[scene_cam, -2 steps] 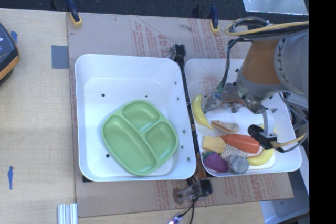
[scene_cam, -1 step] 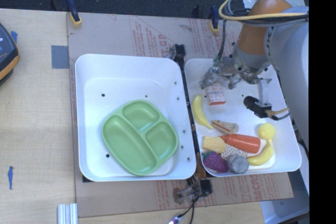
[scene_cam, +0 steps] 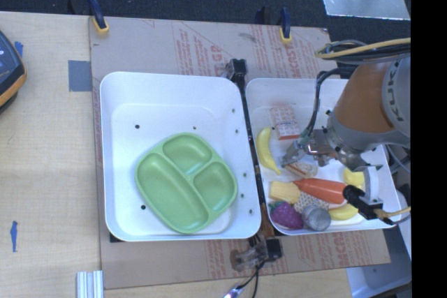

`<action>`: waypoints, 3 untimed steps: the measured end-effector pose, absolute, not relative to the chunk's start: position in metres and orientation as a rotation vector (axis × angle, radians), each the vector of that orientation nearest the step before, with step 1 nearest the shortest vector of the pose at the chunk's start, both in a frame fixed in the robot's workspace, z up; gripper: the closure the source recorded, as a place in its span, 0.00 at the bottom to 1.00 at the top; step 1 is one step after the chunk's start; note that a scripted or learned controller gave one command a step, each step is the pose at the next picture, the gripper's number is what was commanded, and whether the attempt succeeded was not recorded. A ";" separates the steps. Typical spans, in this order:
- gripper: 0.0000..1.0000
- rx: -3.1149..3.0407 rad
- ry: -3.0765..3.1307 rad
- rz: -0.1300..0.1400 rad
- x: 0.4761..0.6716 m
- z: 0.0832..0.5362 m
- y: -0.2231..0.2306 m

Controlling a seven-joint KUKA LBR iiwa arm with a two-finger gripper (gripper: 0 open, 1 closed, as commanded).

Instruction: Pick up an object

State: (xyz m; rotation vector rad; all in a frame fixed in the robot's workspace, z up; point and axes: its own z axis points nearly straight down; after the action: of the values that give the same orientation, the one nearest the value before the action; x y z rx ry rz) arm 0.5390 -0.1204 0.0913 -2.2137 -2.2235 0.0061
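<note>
My gripper (scene_cam: 306,149) is low inside the right bin (scene_cam: 260,95), under the grey wrist with its orange band (scene_cam: 363,101). It hovers over a small brown-and-white item (scene_cam: 300,166), just right of a yellow banana (scene_cam: 265,149). A small white-and-red packet (scene_cam: 286,128) lies just behind it. In front lie an orange carrot (scene_cam: 321,188), a yellow block (scene_cam: 283,190), purple grapes (scene_cam: 285,215), a grey can (scene_cam: 318,218) and a yellow piece (scene_cam: 342,212). The wrist hides whatever lies beneath it.
The left bin (scene_cam: 115,98) holds a green divided plate (scene_cam: 186,181). The wall between the two bins (scene_cam: 248,143) runs just left of the banana. Cables (scene_cam: 356,47) loop behind the arm. Blue clamps (scene_cam: 98,14) hold the cardboard at the back edge.
</note>
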 end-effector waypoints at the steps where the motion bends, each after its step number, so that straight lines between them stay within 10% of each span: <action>1: 0.00 -2.215 -2.225 0.003 0.588 0.092 -0.114; 2: 0.00 -2.215 -2.224 0.002 0.656 0.092 -0.091; 3: 0.00 -2.214 -2.224 0.006 0.552 0.091 -0.096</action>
State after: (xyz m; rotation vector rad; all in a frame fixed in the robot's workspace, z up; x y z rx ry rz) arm 0.5522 -0.0961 0.0914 -2.2135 -2.2242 0.0061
